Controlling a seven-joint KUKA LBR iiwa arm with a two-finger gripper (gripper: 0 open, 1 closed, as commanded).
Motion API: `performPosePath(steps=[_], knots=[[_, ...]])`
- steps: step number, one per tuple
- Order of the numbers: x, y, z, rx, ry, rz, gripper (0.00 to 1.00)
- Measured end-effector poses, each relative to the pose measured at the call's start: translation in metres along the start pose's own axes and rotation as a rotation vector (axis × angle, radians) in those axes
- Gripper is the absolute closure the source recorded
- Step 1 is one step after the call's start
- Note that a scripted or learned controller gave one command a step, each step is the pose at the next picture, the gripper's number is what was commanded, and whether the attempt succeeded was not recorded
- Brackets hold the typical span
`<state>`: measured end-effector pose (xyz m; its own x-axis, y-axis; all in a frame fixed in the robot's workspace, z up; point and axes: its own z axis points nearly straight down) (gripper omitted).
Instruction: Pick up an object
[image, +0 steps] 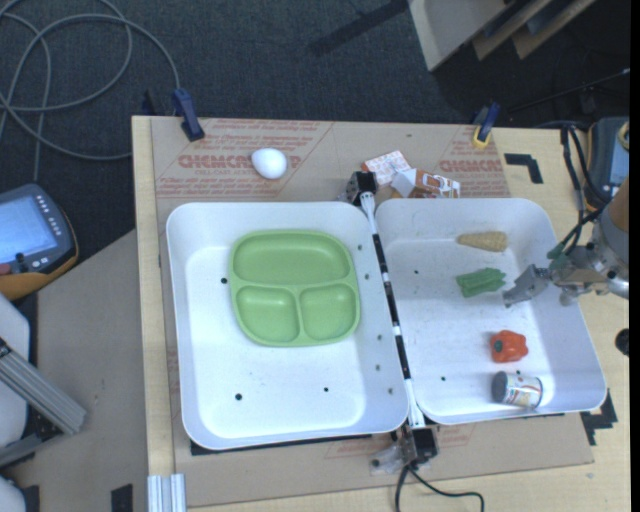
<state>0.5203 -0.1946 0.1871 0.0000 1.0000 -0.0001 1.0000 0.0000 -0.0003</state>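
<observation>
Green block (481, 282) lies mid right bin (440, 330) — gripper (524, 288), grip state unclear, hovers beside it; best to descend centred over it.

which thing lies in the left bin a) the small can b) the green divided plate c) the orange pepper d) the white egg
b, the green divided plate lies in the left bin, while the orange pepper and the small can lie in the right bin and the white egg rests on the board behind the bins.
</observation>
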Motion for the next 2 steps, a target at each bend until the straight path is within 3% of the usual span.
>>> performPosePath(steps=[1,2], knots=[[0.036,-0.026,0.103,0.000,0.000,0.000,0.00],[0.054,-0.041,0.102,0.001,0.001,0.000,0.00]])
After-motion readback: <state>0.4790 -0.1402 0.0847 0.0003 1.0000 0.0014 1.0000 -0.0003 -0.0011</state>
